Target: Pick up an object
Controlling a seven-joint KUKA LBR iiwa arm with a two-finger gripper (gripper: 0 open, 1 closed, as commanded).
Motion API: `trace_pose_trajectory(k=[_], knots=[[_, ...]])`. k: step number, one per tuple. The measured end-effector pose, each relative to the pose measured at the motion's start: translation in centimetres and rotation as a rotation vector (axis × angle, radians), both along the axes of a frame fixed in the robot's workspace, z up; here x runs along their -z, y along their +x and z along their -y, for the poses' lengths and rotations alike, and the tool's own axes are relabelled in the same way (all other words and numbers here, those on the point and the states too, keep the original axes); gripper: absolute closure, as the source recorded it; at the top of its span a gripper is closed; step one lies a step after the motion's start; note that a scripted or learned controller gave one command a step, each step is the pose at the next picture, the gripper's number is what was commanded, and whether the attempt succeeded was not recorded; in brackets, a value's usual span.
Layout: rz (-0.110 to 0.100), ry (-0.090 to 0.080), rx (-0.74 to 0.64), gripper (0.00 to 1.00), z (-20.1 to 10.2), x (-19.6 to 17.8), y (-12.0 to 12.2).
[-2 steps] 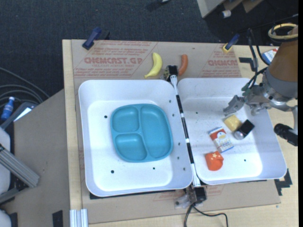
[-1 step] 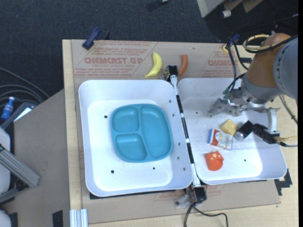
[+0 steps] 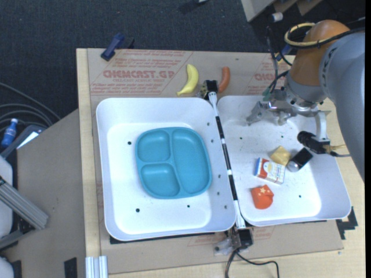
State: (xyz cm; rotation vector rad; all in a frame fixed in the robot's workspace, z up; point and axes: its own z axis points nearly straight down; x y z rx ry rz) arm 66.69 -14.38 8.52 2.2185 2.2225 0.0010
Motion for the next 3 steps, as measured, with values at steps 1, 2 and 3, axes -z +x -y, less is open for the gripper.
trace_pose_trajectory(k=[1, 2, 3], knots=[[-0.003, 0.002, 0.000, 0.00, -5.0, 0.0, 0.0], [-0.004, 0.001, 0.002, 0.00, -4.9, 0.1, -6.4], [0.000, 0.000, 0.001, 0.00, -4.8, 0.0, -0.2]])
